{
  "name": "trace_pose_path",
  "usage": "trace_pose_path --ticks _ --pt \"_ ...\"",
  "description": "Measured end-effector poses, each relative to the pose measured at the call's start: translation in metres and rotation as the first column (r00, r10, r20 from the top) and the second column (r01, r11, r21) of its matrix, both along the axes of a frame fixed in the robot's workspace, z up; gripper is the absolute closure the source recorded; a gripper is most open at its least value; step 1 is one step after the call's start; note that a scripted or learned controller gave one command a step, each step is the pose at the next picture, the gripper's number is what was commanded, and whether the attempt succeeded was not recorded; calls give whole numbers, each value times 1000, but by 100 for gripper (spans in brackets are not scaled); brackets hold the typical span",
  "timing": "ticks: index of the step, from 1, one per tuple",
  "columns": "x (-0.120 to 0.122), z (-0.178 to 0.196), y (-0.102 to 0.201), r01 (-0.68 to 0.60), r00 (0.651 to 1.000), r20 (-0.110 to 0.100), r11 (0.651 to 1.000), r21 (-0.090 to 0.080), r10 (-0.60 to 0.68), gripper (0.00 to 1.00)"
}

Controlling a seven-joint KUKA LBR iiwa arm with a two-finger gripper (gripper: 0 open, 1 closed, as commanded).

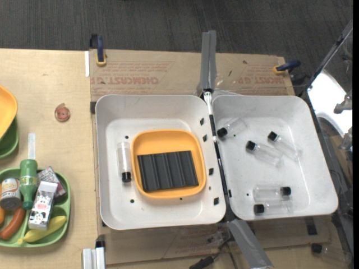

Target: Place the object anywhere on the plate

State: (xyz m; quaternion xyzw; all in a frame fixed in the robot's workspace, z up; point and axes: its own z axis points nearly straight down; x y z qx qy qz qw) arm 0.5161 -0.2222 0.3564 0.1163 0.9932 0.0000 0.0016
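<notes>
The orange plate (168,142) sits in the left bin (106,150), ready to receive a clear vial (123,160), which lies just left of it, seemingly off the rim. More vials (263,152) are scattered in the right bin (314,150). I cannot tell the gripper's state.

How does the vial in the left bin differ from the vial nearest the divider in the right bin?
The left-bin vial lies beside the orange plate, running up and down the view, black cap toward the near edge. The divider-side vial lies at a slant in the right bin, cap toward the divider. Both are clear with black caps.
</notes>
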Motion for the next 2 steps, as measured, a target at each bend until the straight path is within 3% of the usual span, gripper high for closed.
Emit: trace_pose_path --ticks 1,2 --pt "-4 -58 0 -190 982 -1 982 0 190 0" --pt "-3 -52 1 -268 963 0 963 -1 268 0"
